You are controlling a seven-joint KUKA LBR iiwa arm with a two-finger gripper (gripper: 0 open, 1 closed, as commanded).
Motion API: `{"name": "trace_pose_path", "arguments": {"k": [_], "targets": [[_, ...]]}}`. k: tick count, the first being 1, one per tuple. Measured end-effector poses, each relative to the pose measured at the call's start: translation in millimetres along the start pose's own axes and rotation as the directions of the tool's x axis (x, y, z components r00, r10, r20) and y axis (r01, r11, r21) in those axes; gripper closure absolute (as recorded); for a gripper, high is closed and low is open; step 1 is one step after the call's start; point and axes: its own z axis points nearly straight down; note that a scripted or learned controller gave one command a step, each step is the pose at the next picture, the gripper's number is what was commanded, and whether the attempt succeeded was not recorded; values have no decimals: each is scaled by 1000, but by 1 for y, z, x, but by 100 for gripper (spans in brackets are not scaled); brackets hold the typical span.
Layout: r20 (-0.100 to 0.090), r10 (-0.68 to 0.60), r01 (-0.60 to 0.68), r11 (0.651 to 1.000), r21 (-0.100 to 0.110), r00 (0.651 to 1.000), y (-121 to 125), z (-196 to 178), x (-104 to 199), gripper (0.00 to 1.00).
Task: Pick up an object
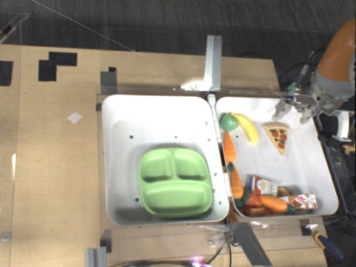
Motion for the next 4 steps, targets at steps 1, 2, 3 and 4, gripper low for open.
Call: {"name": "trace_pose_path", "arguments": {"k": [1,2,3,4], "targets": [[0,99,-99,995,-20,995,16,59,58,0],[6,10,-10,999,-45,1000,22,63,59,0],[7,-42,42,998,-46,999,21,63,76,0],[-1,-34,34,999,-4,999,15,84,87,0]]}}
